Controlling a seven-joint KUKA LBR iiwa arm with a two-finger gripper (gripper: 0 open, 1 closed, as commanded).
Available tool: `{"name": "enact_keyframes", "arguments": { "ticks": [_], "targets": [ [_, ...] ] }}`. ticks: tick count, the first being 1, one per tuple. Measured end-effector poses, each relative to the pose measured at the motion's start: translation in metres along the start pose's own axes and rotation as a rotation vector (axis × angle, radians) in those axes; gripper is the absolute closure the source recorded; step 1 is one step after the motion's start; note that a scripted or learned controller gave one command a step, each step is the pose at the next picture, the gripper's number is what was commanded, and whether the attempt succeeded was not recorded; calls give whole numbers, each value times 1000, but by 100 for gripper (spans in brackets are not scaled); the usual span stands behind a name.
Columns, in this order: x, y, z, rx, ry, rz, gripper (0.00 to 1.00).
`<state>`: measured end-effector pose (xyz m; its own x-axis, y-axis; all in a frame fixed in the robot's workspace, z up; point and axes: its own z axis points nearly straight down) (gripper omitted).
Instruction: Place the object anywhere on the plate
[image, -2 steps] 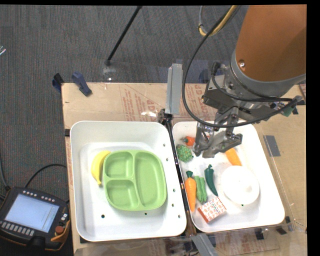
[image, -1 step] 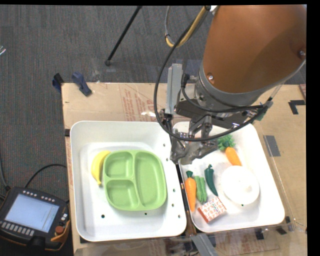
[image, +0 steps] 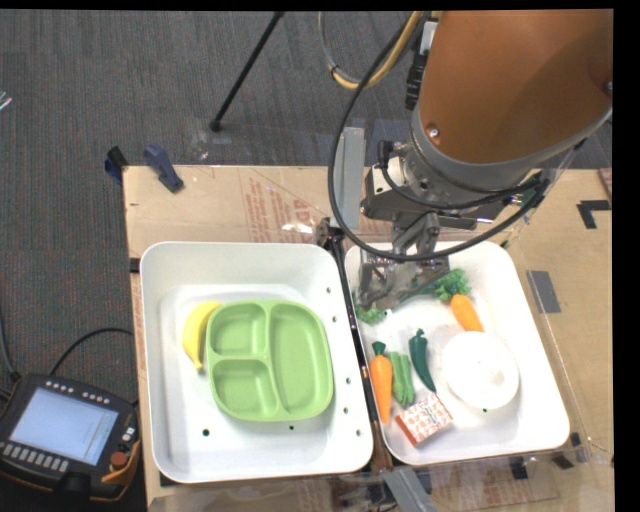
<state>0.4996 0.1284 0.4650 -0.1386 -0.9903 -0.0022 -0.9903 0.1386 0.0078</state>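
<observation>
Green sectioned plate (image: 272, 360) sits in the left bin (image: 165, 270), a banana (image: 196, 330) at its nine o'clock. The end effector (image: 385, 285) hangs in the right bin (image: 530, 400) above toy vegetables (image: 403, 372); its grip cannot be told.

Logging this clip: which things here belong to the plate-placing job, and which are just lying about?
Job:
- green plate, left bin
- gripper, low at the right bin's far end
- leafy green toy beside it, likely the pick

Lying about:
- banana
- two carrots
- dark pepper
- white disc
- small carton
- teach pendant
</observation>
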Motion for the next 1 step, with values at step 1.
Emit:
{"name": "enact_keyframes", "arguments": {
  "ticks": [1],
  "targets": [
    [-17,18,-11,2,-1,30,100]
  ]
}}
